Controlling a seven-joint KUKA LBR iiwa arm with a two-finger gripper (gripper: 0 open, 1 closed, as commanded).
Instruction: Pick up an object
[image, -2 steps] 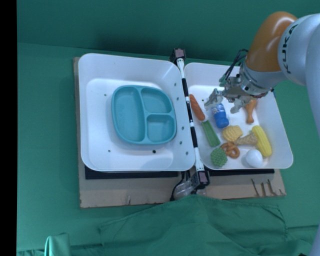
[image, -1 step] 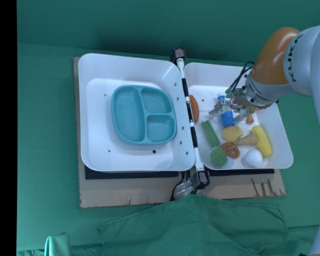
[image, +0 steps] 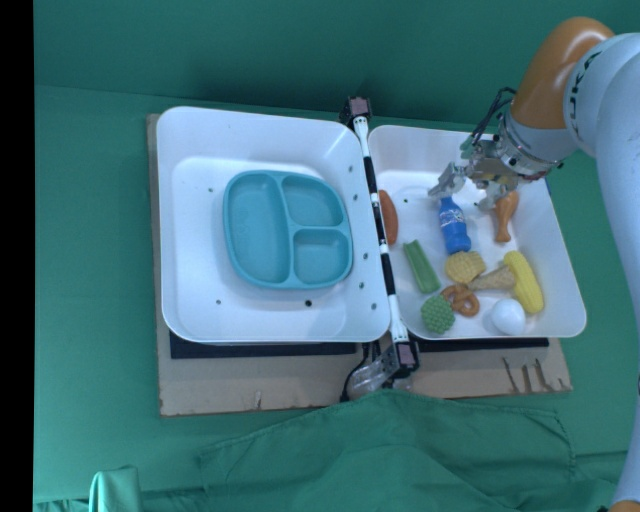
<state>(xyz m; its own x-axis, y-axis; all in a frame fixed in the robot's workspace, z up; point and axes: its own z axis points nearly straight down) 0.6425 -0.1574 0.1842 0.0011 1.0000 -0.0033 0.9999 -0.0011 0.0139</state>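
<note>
My gripper (image: 469, 189) hangs over the back of the right bin (image: 560, 250), its fingers spread open with nothing between them. Just below its left finger lies a blue soda bottle (image: 454, 227), cap pointing toward the gripper. An orange chicken drumstick (image: 505, 214) lies by the right finger. Further forward are a yellow waffle-like piece (image: 464, 266), a corn cob (image: 525, 282), a tan cone (image: 492, 280), a pretzel (image: 462, 298), a green bumpy ball (image: 437, 314) and a white egg (image: 507, 316). A red sausage (image: 388, 217) and a green stick (image: 421, 266) lie at the bin's left.
The left bin (image: 190, 170) holds a teal divided plate (image: 288, 228). A black-and-white bar (image: 377, 210) runs between the bins. Green cloth (image: 400, 450) is bunched in front of the bench.
</note>
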